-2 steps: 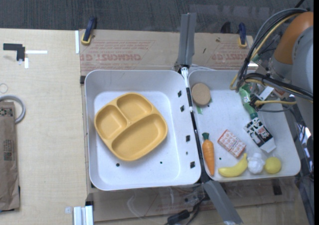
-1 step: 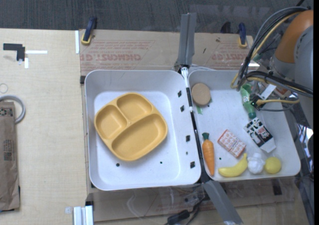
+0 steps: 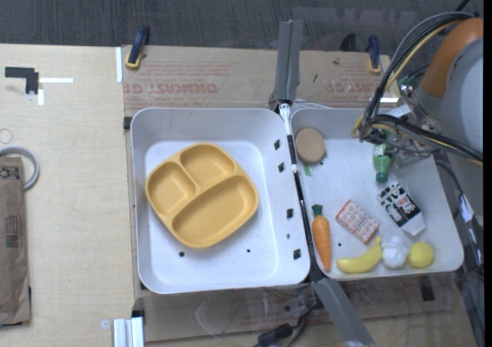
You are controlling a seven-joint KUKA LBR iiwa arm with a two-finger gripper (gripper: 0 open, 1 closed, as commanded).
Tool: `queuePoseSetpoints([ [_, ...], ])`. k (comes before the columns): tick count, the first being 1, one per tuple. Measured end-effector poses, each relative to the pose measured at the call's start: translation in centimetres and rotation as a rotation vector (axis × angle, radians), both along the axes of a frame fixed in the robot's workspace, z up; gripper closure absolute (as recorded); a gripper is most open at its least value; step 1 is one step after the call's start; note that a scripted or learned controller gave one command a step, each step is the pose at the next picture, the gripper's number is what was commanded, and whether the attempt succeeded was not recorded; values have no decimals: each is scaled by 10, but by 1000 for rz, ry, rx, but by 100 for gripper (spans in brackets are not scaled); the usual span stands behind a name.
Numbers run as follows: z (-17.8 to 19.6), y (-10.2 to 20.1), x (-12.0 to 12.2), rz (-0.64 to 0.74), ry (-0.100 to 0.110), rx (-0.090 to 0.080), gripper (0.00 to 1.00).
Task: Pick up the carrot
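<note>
1. One yellow divided plate [image 3: 202,195] is sitting alone in the left bin [image 3: 154,261].
2. One carrot [image 3: 320,236] is lying against the right bin's [image 3: 450,257] left wall, green top pointing away from the camera, a banana [image 3: 360,258] touching its tip.
3. One each of cookie [image 3: 310,145], red packet [image 3: 357,221], green bottle [image 3: 380,163], black-and-white carton [image 3: 400,207], white ball [image 3: 393,253] and lemon [image 3: 420,254] are crowding the bin.
4. The gripper [image 3: 384,138] is hovering over the bottle, well apart from the carrot; whether it is open cannot be told. It is needing to descend across the carrot's middle, clear of the wall.
</note>
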State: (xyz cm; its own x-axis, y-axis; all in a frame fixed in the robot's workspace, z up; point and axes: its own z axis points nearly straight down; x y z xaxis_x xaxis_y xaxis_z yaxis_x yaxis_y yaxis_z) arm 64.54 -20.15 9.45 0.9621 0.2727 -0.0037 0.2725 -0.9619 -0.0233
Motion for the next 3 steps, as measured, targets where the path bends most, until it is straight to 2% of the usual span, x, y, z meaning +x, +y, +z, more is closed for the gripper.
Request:
queuePoseSetpoints([
  [3,5,0,7,32,27,17,100],
])
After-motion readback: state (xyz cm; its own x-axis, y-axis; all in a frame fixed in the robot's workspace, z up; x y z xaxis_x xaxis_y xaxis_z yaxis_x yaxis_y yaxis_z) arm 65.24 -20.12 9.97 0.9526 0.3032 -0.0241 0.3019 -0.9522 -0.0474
